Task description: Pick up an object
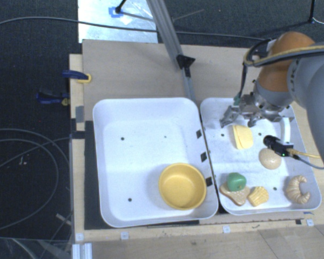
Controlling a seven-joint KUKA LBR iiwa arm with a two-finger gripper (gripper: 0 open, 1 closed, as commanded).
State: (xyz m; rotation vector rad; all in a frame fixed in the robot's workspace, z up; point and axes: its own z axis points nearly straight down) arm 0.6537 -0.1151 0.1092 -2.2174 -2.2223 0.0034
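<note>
Gripper (241,118) state unclear, over pale-yellow wedge (242,136) | round yellow bowl (182,185) | ridged croissant (298,189)

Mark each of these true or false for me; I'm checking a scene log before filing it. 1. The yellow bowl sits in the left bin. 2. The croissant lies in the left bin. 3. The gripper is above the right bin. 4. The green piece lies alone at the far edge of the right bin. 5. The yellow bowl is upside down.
1. True: the yellow bowl sits in the left bin, near its front right corner.
2. False: the croissant lies in the right bin.
3. True: the gripper hangs above the pale yellow block there.
4. False: the green piece rests at the near edge, on a tan piece.
5. False: it stands open side up.
</note>
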